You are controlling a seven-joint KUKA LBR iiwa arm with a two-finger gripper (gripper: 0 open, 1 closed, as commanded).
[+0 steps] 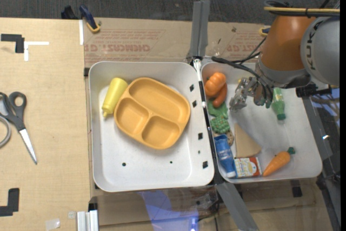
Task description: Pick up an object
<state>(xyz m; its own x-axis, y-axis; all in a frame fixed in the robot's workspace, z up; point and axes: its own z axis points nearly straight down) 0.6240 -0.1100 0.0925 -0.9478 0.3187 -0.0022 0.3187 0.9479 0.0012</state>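
On the bare wooden bench, at the nine o'clock side of the scene, lies a pair of grey-handled metal scissors, well apart from both bins. The left shallow white bin holds two items: a pale yellow plastic squeeze bottle at its ten o'clock corner, touching the rim of an orange three-compartment plastic tray that sits above centre.

The right shallow white bin carries the loose objects. Along its nine o'clock wall, from twelve o'clock down: an orange and red rounded toy vegetable, a green leafy toy piece, a blue plastic packet. At six o'clock lies a small white and red carton, with a tan cardboard wedge just above it. An orange toy carrot with a green tip lies at five o'clock. A small green bottle stands at two o'clock.

My metal two-finger gripper hangs at the bin's twelve o'clock area, between the rounded vegetable and the green bottle. Whether my jaws are spread or pressed together I cannot tell; nothing is visibly between them.
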